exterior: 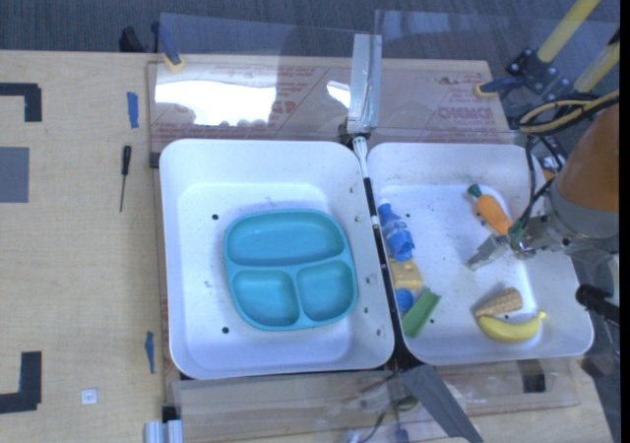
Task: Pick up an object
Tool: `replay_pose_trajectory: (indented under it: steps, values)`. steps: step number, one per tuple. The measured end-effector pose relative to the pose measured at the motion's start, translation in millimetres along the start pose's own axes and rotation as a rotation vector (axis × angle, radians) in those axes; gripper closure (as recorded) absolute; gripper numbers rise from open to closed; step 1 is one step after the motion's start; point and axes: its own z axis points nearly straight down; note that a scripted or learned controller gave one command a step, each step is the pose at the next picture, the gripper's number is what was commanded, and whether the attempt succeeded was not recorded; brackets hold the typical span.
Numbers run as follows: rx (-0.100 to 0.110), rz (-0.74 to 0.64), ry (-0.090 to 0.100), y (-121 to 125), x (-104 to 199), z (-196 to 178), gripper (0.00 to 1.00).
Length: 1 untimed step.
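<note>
Lying just beside the tool (489,252): carrot (489,208).

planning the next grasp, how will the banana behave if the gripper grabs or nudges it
The banana looks like smooth plastic, so probably light and slippery. Its curve may make it pivot rather than roll. It touches a bread-like piece, which would likely shift too.
</note>
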Motion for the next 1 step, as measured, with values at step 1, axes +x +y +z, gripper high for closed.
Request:
replay_pose_trajectory:
  steps: [1]
  values:
    - [0.001, 0.030, -0.004, 33.6, -4.1, -23.9, 0.00]
